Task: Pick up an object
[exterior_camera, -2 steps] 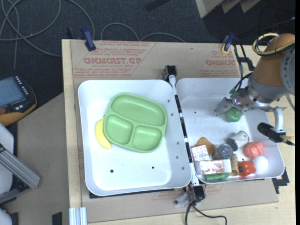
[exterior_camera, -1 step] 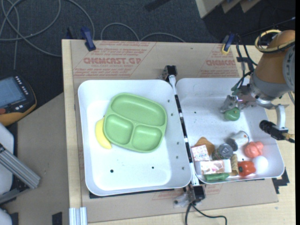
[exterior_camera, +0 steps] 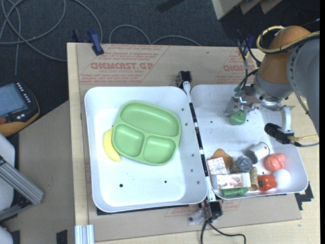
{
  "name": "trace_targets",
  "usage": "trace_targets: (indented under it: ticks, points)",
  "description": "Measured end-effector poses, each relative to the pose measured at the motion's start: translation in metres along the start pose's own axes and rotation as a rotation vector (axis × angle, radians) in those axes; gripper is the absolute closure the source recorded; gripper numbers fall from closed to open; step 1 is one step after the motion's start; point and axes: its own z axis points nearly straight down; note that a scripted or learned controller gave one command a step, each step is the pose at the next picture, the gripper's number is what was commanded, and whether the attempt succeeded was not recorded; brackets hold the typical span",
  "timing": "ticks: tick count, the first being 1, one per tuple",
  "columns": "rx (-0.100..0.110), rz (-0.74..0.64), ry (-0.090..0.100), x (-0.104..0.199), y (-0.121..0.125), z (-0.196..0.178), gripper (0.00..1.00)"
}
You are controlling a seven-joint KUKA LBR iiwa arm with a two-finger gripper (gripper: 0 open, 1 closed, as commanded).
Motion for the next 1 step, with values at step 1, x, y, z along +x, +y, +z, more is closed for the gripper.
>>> trace_targets:
  ticks: [1]
  points:
    - [0.001, -0.002, 0.002, 0.1055, 0.0213, -0.1000, 1.00]
